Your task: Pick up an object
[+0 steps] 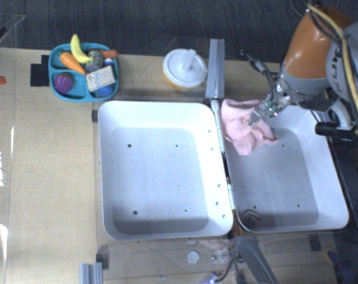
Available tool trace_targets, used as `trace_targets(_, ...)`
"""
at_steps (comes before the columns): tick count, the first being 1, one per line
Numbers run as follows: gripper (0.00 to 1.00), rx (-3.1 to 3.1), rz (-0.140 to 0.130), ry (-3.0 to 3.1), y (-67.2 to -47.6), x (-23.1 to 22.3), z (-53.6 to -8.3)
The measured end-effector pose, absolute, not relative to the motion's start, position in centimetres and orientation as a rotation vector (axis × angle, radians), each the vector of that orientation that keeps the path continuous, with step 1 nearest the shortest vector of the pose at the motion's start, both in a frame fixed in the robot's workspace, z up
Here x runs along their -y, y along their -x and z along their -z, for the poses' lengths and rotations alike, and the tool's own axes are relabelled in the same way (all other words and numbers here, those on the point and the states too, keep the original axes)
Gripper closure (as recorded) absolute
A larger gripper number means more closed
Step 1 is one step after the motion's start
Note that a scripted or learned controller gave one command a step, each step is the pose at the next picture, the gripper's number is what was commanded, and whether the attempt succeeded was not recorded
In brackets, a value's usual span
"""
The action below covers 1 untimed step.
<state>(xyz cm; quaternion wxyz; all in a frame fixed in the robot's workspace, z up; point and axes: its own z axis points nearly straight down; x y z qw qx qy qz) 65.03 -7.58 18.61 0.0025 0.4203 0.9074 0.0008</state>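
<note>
A crumpled pink cloth [242, 132] lies in the right bin [297, 194], bunched against that bin's far-left corner, with 1 edge riding up on the rim beside the divider between the 2 bins. Its folds spread toward the middle of the bin floor, and a darker pink lobe reaches out on the side nearest the arm.

The gripper [263, 113] sits at the cloth's right-hand edge, its tip over or touching the fabric where the upper folds end. At this slant and size the tip is a small blur of metal, so I cannot tell whether the gripper is spread or closed, nor whether any cloth is caught in it. The cloth looks to rest on the bin rather than hang.

Behind the gripper the arm [312, 46] slants up and to the right, its orange band large in the upper-right corner, with cables looping over it.

The left bin [161, 170] lies just beside the right one, sharing the raised middle rim. Beyond it on the bench [42, 176], a white lidded bowl [184, 68] stands near the far rim, and further left a blue compartment tray [83, 73] holds toy food, among it a yellow banana [79, 50] and an orange carrot [71, 61].
</note>
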Motion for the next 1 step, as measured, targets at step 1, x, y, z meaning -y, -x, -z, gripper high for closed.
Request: trace_targets(1,1.0,-2.927,-0.002,-1.121,-66.32,7.0,-18.61)
